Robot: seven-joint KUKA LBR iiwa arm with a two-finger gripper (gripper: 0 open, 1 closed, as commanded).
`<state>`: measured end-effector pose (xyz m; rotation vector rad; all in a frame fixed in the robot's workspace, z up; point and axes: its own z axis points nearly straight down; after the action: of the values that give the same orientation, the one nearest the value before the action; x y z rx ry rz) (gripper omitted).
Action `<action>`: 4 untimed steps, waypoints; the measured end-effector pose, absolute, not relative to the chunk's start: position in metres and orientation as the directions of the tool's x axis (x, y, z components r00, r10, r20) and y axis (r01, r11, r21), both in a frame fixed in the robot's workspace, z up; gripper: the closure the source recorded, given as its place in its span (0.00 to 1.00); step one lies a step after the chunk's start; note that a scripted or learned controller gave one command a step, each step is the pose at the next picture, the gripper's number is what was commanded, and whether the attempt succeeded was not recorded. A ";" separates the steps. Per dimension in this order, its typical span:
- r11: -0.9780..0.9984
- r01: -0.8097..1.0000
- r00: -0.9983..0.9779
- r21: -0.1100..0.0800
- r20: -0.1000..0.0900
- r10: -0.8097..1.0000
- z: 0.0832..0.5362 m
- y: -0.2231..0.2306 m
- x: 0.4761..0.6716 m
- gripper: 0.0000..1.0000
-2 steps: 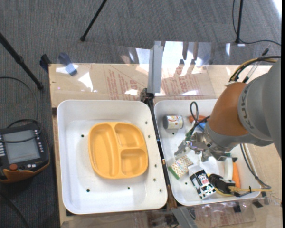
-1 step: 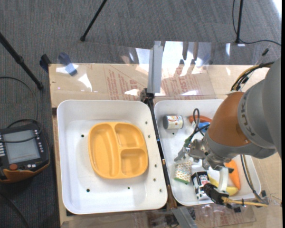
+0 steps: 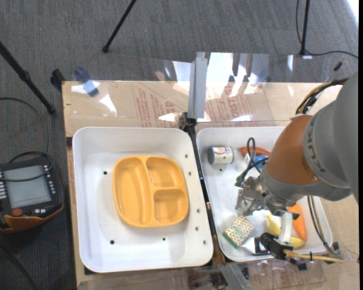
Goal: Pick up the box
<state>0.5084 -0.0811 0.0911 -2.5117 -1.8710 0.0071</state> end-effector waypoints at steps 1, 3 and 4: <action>-0.287 0.958 0.287 -0.010 0.002 0.958 0.091 -0.081 0.508 0.00; -0.370 0.929 0.370 -0.011 0.004 0.929 0.091 -0.089 0.477 1.00; -0.293 0.956 0.293 -0.008 0.002 0.956 0.084 -0.086 0.476 1.00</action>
<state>0.4756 -0.0858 0.0842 -2.5199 -1.8632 0.0057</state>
